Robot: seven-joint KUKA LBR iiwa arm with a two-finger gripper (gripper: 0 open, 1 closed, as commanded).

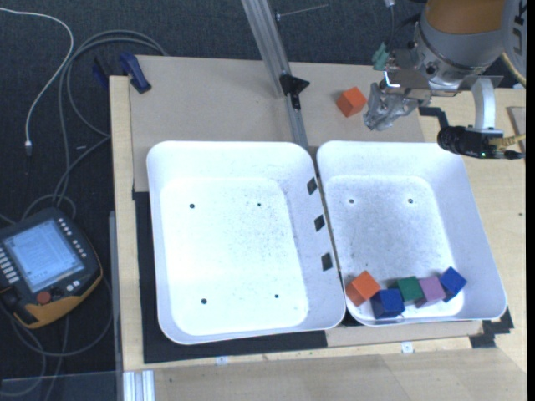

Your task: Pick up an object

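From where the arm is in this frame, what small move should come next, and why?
Probably swing the gripper toward the near edge of the right bin and then descend. It hangs beyond the bin's far rim, over the bench, while the blocks cluster at the near edge: orange block, dark blue, green, pink, blue.

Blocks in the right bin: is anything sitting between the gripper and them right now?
Nothing visible. The gripper hangs beyond the right bin's far rim, beside a stray orange block on the bench. The row of blocks lies against the near wall, with bare bin floor between.
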